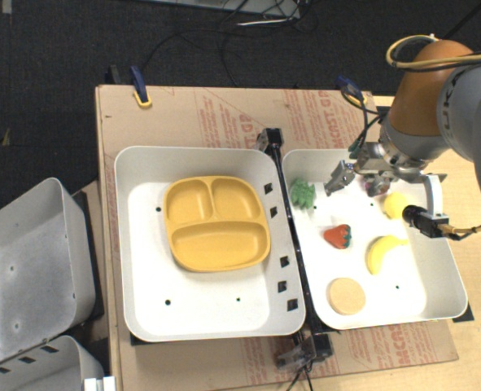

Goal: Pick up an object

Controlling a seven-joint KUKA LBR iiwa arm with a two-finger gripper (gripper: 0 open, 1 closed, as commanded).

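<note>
Over the right bin's (435,304) far edge, the gripper (356,175), its opening hard to judge, risks knocking the lemon (395,205) toward the banana (381,252).

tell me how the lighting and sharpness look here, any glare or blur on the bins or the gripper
Camera view: even, soft lighting with faint shadows; the white right bin and left bin are bright but not blown out; the yellow plate and strawberry are crisp; the gripper looks slightly soft and too cluttered to read.
</note>
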